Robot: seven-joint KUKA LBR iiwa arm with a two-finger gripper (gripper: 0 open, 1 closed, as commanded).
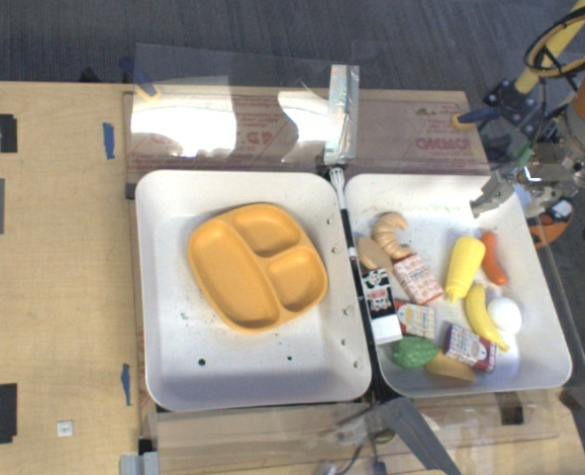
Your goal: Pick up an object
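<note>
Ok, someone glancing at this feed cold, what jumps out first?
Probably the big orange divided plate, alone in the left bin. Next, the crowd of toy food in the right bin, with a yellow corn cob and banana brightest. The gripper sits at that bin's far right corner.

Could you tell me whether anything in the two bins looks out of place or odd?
Nothing looks spilled or damaged. The orange divided plate sits askew in the left bin, while the toy food is crowded together in the right bin.
</note>
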